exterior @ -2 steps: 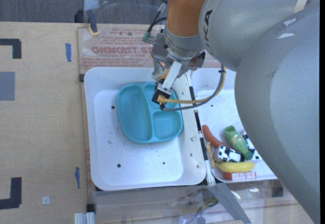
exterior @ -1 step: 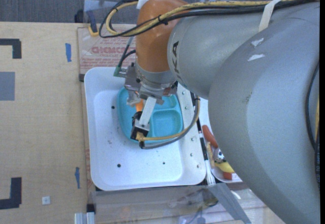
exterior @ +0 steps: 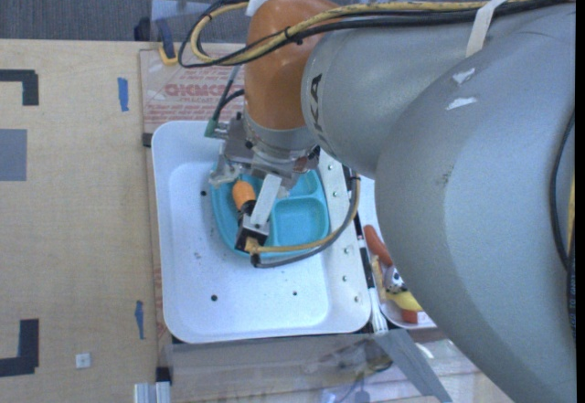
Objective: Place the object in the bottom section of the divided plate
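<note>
A blue divided plate (exterior: 297, 220) lies in the upper middle of the left white bin (exterior: 256, 305). My gripper (exterior: 239, 184) hangs over the plate's left part, below the orange wrist band. A small orange object (exterior: 242, 196) shows right at the gripper, above the plate's left section. Whether it is held or resting on the plate is hidden by the wrist. The arm covers the plate's upper edge.
The grey arm fills the right and top of the view. In the right bin, a red, orange and yellow toy (exterior: 391, 278) peeks out beside the arm. A cardboard sheet (exterior: 187, 90) lies behind the left bin, and wooden bench (exterior: 73, 209) lies to its left.
</note>
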Available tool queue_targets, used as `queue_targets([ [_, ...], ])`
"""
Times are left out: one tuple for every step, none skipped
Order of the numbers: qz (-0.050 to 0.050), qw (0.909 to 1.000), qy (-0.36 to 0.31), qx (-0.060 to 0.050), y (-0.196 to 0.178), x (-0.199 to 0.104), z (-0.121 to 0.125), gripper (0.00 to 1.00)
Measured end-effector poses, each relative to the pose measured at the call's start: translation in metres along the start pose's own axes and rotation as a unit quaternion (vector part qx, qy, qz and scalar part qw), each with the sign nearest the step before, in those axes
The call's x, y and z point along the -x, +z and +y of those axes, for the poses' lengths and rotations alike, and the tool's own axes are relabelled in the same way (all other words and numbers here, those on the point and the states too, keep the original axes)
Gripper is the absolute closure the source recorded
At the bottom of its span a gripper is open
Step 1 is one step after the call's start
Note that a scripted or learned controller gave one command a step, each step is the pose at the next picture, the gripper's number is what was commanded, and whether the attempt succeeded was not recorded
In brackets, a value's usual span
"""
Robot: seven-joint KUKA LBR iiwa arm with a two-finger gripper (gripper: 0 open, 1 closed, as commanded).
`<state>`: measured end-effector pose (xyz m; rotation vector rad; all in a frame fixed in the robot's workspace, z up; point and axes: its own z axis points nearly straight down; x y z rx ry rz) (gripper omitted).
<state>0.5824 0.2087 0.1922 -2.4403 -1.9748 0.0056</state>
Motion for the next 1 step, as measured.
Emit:
queue_targets([
  [0.001,0.9988,-0.049,0.002,-0.0413,-0.0123,-0.0215,0.0],
])
